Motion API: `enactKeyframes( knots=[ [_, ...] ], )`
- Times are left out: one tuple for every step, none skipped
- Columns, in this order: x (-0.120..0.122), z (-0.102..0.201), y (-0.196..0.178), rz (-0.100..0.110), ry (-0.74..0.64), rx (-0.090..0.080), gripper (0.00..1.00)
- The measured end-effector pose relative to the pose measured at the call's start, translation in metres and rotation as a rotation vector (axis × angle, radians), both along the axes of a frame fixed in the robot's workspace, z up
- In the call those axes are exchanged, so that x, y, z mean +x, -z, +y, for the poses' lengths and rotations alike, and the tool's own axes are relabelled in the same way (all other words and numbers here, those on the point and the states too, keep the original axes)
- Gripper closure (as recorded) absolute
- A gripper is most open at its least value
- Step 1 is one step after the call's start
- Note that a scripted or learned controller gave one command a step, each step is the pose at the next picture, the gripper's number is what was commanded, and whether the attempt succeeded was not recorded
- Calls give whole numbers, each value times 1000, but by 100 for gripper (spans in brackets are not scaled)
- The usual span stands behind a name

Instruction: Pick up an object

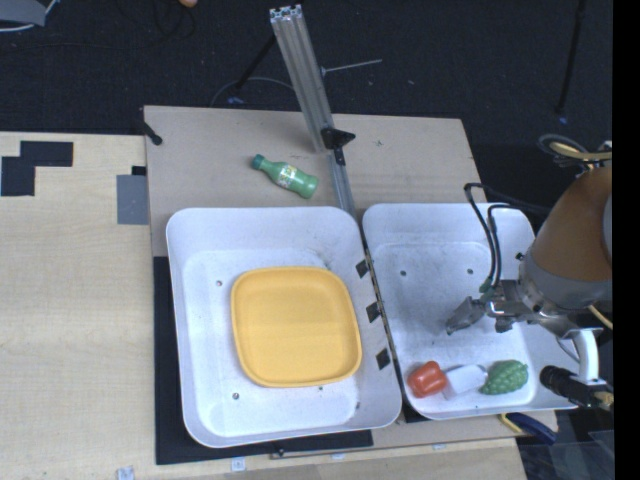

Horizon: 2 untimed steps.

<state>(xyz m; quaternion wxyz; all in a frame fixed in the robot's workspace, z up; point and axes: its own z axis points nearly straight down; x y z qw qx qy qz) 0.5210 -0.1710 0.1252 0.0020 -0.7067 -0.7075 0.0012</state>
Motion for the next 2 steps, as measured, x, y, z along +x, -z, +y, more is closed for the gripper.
enactKeyframes(
  knots=[
    [1, 0, 33, -6, 0, -1, 0],
    [1, -1, 22, -8, 3, -2, 100]
  ],
)
